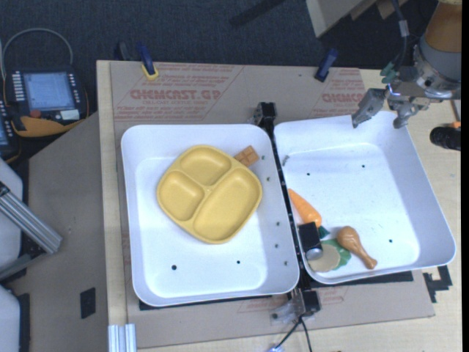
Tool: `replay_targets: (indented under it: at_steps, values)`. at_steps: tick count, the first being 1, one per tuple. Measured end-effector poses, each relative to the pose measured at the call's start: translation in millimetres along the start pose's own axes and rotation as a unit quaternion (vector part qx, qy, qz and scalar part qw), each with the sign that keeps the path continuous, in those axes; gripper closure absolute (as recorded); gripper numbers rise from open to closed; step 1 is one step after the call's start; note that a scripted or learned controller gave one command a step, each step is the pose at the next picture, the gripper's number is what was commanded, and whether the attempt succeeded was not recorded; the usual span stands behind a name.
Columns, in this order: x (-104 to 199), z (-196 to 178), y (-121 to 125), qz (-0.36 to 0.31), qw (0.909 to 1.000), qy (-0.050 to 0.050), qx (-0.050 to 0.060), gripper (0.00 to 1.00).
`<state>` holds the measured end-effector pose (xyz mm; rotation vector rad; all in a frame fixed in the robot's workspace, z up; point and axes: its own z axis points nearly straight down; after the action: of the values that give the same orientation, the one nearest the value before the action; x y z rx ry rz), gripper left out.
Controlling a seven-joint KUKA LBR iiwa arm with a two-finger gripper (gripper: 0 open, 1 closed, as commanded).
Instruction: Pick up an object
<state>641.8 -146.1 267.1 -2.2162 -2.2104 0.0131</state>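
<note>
My gripper point(382, 112) hangs over the far right corner of the right bin point(410, 189), its two grey fingers spread apart and nothing between them. Along the right bin's left and front edge lie an orange carrot point(304, 207), a small black block point(310, 238), a round green piece point(327, 260) and a brown chicken drumstick point(356, 246). All of these sit well below and left of the gripper.
A yellow divided plate point(209, 192) fills the middle of the left bin point(146, 262), with a small brown block point(247, 155) at its far right edge. Black clamps point(265, 112) hold the bins where they meet. A teach pendant point(45, 94) rests off the bench at left.
</note>
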Motion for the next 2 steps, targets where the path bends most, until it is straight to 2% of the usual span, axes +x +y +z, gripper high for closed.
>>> replay_targets:
  at_steps: [1,2]
  values:
    - [1,-8,2,-0.001,1.0000,-0.001,-0.007,0.00]
    - [-5,36,0,-0.001,1.0000,-0.001,-0.004,0.00]
